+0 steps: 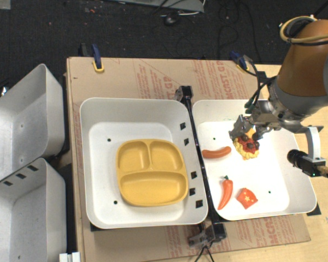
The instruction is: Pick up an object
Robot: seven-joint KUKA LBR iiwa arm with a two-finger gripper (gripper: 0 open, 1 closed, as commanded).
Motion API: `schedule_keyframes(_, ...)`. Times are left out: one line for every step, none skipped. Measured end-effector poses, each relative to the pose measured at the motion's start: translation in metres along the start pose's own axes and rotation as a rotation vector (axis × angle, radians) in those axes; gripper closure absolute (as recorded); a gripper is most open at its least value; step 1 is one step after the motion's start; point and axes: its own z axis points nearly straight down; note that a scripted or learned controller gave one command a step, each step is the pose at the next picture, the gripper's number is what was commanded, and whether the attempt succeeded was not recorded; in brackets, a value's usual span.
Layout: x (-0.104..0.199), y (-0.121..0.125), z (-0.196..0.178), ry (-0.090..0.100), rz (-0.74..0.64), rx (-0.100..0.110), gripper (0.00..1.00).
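- Yellow and red, a small lumpy toy (247, 146) lies in the right bin (295, 201), just right of the sausage (216, 153).
- The claw (246, 134) sits on the toy's upper edge, touching it; whether it grips or is released, I cannot tell.
- Below the sausage lie a red chili (225, 192) and a red wedge (247, 197).
- Left of the sausage, the left bin (98, 141) holds a yellow divided tray (151, 172).

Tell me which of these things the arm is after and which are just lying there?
In play: gripper down over the yellow-and-red toy in the right bin.
Lying about: sausage, chili, red piece, yellow tray in the left bin.
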Motion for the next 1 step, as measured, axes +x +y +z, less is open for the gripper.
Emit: schedule_keyframes(0.0463,-0.0104,0.0161,0.0,0.001,0.001,1.0)
